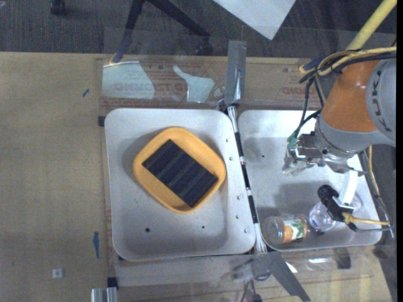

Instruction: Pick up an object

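The grey arm with its orange band reaches in over the right-hand shallow white bin (271, 126), and the claw (296, 159) hangs above that bin's bare floor, in its upper half. From this height and angle I cannot tell whether the claw is released or clenched, and nothing can be seen held in it.

Below the claw in the view, near the bin's front wall, a small clear plastic bottle with an orange label (286, 229) lies on its side. It is well apart from the claw. Just beside the bottle, on the side away from the bin divider, sits a crumpled piece of clear plastic (319, 219), also below the claw and apart from it.

Across the divider from the claw, in the left-hand shallow white bin (126, 231), rests a rounded orange-yellow square tray with a dark ribbed panel on top (179, 168), lying flat and turned at an angle to the bin walls. Both bins stand on the tan wooden surface (44, 168).
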Motion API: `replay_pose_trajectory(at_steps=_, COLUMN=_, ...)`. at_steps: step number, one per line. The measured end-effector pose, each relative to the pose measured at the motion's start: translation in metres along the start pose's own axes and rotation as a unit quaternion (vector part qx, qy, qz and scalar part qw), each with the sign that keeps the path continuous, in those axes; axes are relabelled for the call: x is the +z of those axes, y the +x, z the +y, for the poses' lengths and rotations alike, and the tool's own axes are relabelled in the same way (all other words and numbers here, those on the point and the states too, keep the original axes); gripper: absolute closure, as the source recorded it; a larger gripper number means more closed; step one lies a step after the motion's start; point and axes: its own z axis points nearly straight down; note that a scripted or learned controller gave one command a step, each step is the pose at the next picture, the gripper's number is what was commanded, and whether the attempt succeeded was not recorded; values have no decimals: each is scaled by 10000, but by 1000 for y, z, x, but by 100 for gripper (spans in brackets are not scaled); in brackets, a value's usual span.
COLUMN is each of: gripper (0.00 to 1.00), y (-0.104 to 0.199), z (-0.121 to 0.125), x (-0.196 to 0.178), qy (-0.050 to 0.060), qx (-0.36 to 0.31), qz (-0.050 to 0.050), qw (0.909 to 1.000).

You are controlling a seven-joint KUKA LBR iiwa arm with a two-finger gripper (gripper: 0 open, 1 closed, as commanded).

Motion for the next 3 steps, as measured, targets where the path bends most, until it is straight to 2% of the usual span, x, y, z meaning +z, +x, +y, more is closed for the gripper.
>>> replay_pose_trajectory(at_steps=1, gripper=0, y=0, z=0, x=0, qy=1, qx=1, qz=1, qw=10000)
replay_pose_trajectory(at_steps=2, gripper=0, y=5, z=21, x=-86, qy=-10, qx=-807, qz=-3, qw=9967)
replay_pose_trajectory(at_steps=3, gripper=0, y=-14, z=-31, x=-140, qy=-15, qx=-1018, qz=-5, qw=9948)
